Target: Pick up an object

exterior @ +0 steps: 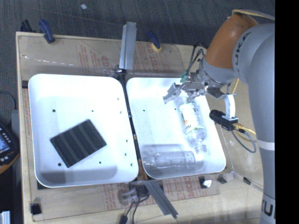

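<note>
The pincer (180,93) hangs above a clear bottle (193,122). I cannot tell if it is spread. Next it should go down and pinch.

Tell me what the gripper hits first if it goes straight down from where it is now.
Probably the white floor of the right bin, beside the top of the upright-lying clear bottle; the gripper hangs there, but depth is uncertain.
</note>
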`<state>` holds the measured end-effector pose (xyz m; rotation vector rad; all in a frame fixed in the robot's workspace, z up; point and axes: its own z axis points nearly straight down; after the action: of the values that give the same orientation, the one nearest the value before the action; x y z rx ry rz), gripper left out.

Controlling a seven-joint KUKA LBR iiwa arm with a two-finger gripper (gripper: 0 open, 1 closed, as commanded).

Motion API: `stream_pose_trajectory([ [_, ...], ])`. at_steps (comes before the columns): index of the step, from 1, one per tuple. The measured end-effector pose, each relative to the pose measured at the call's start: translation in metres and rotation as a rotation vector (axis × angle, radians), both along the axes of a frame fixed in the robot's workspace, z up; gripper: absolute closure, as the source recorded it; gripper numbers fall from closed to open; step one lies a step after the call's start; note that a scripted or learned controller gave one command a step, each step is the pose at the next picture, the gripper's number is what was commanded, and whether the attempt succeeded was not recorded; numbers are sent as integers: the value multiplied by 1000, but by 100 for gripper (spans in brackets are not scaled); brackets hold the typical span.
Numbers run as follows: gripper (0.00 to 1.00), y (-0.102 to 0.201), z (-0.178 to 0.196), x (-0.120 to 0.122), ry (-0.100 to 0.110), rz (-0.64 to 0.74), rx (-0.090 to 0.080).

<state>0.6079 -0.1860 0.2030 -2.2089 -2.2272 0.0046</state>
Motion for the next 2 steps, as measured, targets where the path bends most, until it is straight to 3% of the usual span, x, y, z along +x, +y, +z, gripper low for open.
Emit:
stream_pose_trajectory([
  [1, 0, -23, -41, -5, -1, 89, 1],
  [2, 0, -23, -53, -40, -2, 145, 1],
])
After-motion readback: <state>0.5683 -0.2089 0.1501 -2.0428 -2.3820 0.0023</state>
